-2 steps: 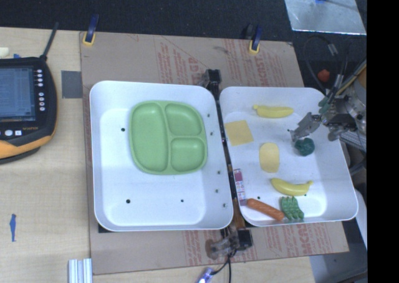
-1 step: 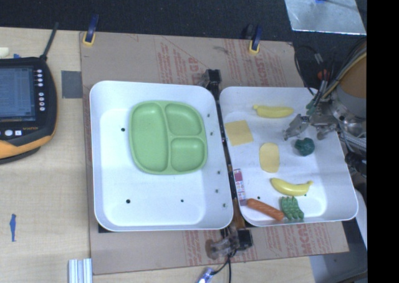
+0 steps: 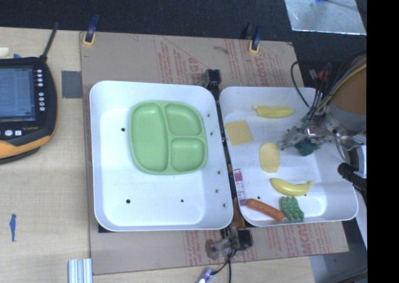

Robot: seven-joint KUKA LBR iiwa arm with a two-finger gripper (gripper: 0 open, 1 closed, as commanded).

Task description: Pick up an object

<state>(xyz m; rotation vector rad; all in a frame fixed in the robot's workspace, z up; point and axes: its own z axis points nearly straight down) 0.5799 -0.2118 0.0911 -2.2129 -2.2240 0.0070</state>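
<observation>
You are at the reach-and-grasp step: the gripper (image 3: pixel 303 143) sits low over the right bin (image 3: pixel 324 213), near its right side, with the arm coming in from the right edge. A small dark green object (image 3: pixel 305 148) lies right at the tool's tip, but you cannot tell from this slanted view whether the tool is open, closed, or gripping that piece, so treat nothing as picked yet. The other candidates lie spread across the same bin: a yellow banana (image 3: pixel 272 111) near the top, a yellow square slice (image 3: pixel 238 132) beside the bin's left wall, a pale yellow oval piece (image 3: pixel 269 158) in the middle, a second banana (image 3: pixel 290 186) lower down, and an orange carrot (image 3: pixel 264 209) touching a green leafy piece (image 3: pixel 291 209) at the bottom. The left bin (image 3: pixel 112 207) holds a green divided plate (image 3: pixel 167 136). Your next move, I judge, calls for confirming a firm hold on the dark green object, then lifting straight up, clear of the bin wall.
</observation>
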